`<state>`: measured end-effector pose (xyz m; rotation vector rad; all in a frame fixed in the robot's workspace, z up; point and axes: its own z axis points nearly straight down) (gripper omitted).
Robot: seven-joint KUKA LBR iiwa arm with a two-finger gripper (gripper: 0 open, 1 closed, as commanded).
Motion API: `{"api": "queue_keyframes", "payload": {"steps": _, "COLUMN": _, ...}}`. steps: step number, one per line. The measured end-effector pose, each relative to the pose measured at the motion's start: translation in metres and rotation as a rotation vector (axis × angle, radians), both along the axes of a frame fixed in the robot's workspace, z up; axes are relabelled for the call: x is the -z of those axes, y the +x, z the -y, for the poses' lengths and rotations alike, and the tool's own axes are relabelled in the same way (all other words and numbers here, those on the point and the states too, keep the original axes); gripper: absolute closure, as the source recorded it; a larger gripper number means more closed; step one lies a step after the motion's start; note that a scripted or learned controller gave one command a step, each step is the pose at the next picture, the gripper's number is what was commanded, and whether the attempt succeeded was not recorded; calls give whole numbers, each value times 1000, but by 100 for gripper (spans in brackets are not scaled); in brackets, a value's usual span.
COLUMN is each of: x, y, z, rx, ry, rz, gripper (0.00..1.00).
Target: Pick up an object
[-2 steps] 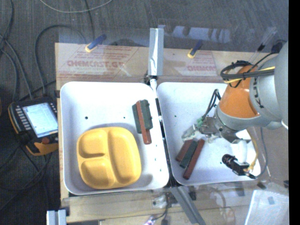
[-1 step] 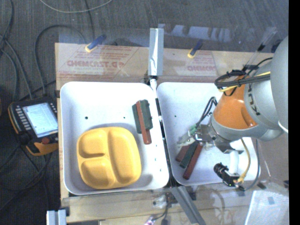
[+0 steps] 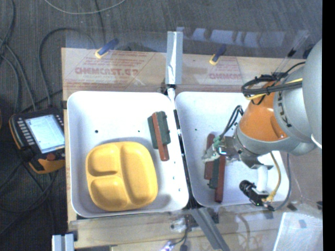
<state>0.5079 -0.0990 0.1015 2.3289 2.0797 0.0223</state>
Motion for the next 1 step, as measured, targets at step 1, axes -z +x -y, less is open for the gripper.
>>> {"api": "queue_keyframes", "payload": {"steps": 1, "x": -107, "y": 20, "z": -33, "rx": 72, "ry": 3, "rz": -28, "gripper": 100}}
